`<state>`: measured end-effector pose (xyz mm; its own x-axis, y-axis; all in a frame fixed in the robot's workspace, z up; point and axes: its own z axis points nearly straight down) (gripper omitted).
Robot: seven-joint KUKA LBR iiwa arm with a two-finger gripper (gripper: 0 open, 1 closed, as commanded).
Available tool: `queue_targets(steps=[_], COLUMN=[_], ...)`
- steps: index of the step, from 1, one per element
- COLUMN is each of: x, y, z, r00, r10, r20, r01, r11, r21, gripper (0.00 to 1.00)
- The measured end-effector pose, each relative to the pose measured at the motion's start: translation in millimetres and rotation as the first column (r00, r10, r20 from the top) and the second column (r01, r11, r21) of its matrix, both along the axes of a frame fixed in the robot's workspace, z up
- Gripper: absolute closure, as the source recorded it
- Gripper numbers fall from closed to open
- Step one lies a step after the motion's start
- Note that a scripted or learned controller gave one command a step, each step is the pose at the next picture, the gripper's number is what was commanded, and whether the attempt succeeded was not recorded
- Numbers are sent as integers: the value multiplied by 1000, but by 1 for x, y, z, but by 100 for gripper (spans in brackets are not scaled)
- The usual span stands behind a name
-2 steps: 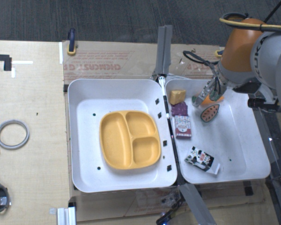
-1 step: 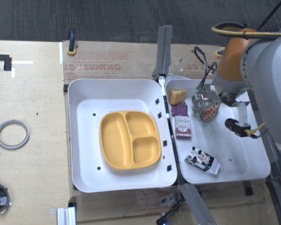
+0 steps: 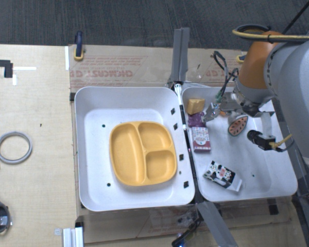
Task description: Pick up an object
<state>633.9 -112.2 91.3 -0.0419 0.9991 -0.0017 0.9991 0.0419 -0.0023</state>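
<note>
Fingers (image 3: 210, 113) hang over the right bin (image 3: 278, 190), in its 11 o'clock part, and from this slant you cannot tell whether they are spread or closed. They point toward 8 o'clock from the grey wrist, whose orange band lies at the bin's 1 o'clock edge.

You have several loose things in that bin. A yellow block (image 3: 196, 105) lies just at 10 o'clock of the tips, against the bin's left wall. A purple packet (image 3: 196, 120) touches the block's lower edge, just at 8 o'clock of the tips. Below it, at 6 o'clock, a pink-and-white box (image 3: 201, 139) lies along the same wall. A red-orange oval thing (image 3: 238, 126) lies near the bin's middle, at 4 o'clock of the tips and apart from them. A black-and-white packet (image 3: 222, 175) lies tilted at the bin's 7 o'clock, well apart from the rest.

In the left bin (image 3: 82, 153) you see a yellow divided plate (image 3: 143, 153) near its middle. A grey ring (image 3: 13, 147) lies on the surface (image 3: 36, 189), at 9 o'clock of that bin.
</note>
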Motion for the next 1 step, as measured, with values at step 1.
queue_targets(steps=[1], x=[26], y=[-9], z=[28], r00=[999], r10=[-51], r20=[3], r01=[51], r11=[999], r21=[0], gripper=[0])
